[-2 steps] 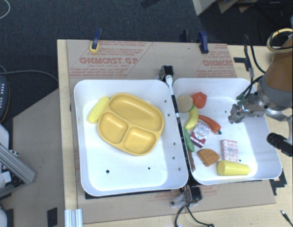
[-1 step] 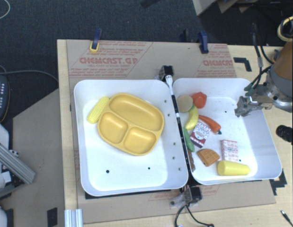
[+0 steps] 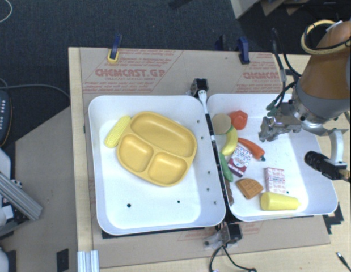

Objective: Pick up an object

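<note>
Nearest, at the front of the right bin (image 3: 311,208), a yellow wedge of cheese (image 3: 279,202) lies on its side, with a tan cracker-like piece (image 3: 249,187) just to its left and a small pink-and-white carton (image 3: 275,181) just behind it. Further back sit a red-and-white packet (image 3: 240,158), a green bean pod (image 3: 225,169) along the bin's left wall, a yellow banana (image 3: 229,142), an orange carrot (image 3: 252,147), a round beige piece (image 3: 221,123) and a red-orange pepper (image 3: 239,119).

The gripper (image 3: 270,130) hangs over the middle-back part of this bin, on the grey and orange arm (image 3: 325,67) that reaches in from the right. It is above and just right of the carrot, apart from it, with nothing visible between its tips. From this angle I cannot tell how wide it stands.

In the left bin (image 3: 107,197), a yellow divided plate (image 3: 157,148) rests near the middle, and a yellow corn cob (image 3: 117,131) lies touching its left edge. Behind both bins, a blue clamp (image 3: 114,50) and another blue clamp (image 3: 242,50) grip the far edge of the brown board (image 3: 181,67).
</note>
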